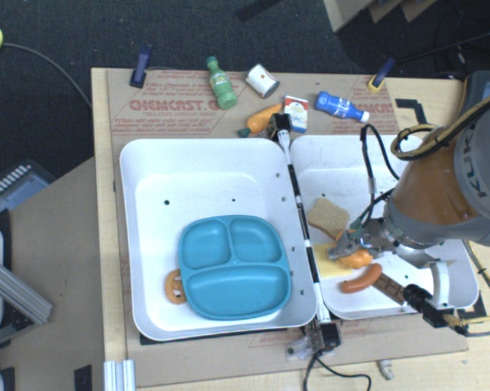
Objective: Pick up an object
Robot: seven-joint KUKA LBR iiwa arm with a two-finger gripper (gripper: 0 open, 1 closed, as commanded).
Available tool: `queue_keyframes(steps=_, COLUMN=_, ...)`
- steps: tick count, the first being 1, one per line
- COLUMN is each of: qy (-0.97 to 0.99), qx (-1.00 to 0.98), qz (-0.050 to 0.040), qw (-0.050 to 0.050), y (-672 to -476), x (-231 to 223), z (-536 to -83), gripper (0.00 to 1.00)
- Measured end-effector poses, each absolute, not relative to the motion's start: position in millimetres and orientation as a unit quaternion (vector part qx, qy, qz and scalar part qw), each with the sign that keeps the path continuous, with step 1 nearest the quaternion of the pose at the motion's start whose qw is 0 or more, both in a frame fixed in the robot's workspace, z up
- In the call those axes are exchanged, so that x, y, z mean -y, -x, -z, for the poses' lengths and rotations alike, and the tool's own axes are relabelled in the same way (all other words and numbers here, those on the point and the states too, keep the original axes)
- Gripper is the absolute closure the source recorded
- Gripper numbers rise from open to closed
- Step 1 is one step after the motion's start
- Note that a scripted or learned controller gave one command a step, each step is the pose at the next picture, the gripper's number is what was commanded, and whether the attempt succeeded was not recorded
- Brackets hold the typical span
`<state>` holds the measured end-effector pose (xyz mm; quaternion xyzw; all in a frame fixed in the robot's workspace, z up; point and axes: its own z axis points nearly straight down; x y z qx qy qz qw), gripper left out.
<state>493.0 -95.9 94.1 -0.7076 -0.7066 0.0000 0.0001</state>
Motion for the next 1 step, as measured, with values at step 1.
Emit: queue_keyframes(steps=1, qy=0.707, qx=0.708, qz=0.0005, qw=0.0, y=-536.1, x=36.7, z=-184.7, gripper=1.0)
